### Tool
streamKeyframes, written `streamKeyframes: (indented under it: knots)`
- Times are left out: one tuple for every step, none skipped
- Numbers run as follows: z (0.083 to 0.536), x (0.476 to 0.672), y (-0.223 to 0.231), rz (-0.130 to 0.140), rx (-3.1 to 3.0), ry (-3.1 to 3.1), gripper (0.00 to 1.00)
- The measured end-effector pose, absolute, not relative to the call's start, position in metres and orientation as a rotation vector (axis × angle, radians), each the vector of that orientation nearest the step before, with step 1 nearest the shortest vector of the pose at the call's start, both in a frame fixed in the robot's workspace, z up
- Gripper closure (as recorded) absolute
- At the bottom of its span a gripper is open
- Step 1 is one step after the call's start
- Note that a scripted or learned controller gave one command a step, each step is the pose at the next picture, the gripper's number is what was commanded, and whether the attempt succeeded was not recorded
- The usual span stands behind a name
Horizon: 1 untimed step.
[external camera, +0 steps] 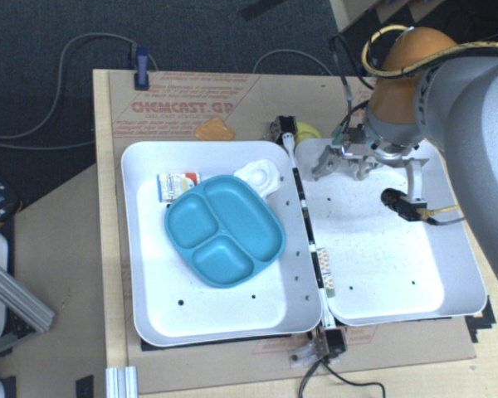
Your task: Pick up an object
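The arm point(461, 114) hangs over the far end of the right bin point(382, 293); I think it prepares a reach, though nothing lies there. The left bin point(149, 288) holds everything: a blue divided plate point(224, 230) in its middle, a white lid point(259, 175) touching the plate's far right edge, a small carton point(176, 184) at its far left. The gripper point(349, 162) is beside the wall between the bins; its fingers look spread and hold nothing. A cable point(75, 52) lies beyond.

My desk point(232, 98), topped with printed brown cardboard, stands on dark blue-grey carpet point(191, 11). 2 thin grey cables point(46, 77) trail across the carpet. Lighting is even and diffuse.
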<state>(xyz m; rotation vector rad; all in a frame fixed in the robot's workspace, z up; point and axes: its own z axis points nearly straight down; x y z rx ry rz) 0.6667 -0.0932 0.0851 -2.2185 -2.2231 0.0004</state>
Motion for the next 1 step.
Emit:
streamKeyframes:
  knots:
    - [0.0850, 0.6665, -0.1275, 0.000, -2.226, -2.221, 0.00]
